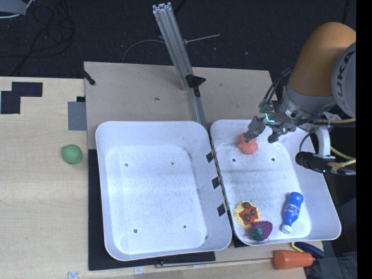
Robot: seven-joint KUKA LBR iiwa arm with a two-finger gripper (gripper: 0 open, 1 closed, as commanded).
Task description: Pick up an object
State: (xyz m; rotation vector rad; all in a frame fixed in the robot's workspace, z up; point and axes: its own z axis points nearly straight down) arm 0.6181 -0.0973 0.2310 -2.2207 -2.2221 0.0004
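The orange-red ball (249, 146) lies in the right bin (325, 214), near its far left corner. The gripper (263, 133) sits just above and beside the ball, its fingers (253, 133) spread apart; one finger reaches the ball's top edge, and nothing is held between them. Nearer the camera in the same bin lie a yellow pizza toy (246, 213), a purple grape cluster (261, 230) and a blue bottle (292, 210). The left bin (152, 188) adjoins. A green ball (72, 154) rests on the table (35, 202).

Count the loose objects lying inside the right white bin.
4: a red-orange ball at the far end under the gripper, a yellow round toy, a purple lump, a blue bottle near.
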